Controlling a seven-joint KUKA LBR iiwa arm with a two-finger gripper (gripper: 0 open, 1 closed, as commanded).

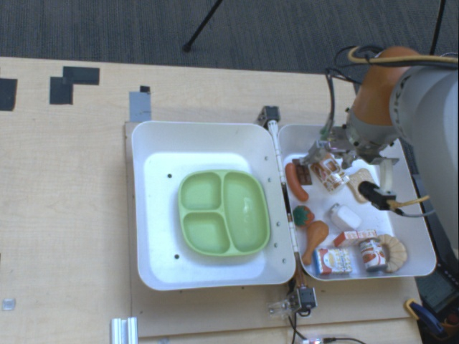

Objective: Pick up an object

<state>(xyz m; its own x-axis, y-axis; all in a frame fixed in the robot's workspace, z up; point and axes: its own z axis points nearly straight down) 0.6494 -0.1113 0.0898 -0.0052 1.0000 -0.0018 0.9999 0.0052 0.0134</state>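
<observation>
Reaching in from the right, the arm (pixel 401 99) hangs its gripper (pixel 331 162) over the right bin (pixel 423 253).
Packet (pixel 331 172) print is unreadable; I cannot tell whether the gripper holds anything.

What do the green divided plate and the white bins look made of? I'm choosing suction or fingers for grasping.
The green divided plate looks like moulded plastic: uniform pale green, rounded compartment walls, a soft sheen. The left bin and right bin look like thin formed white plastic with smooth, slightly glossy walls and rounded corners, though coated metal cannot be ruled out from this view.
</observation>
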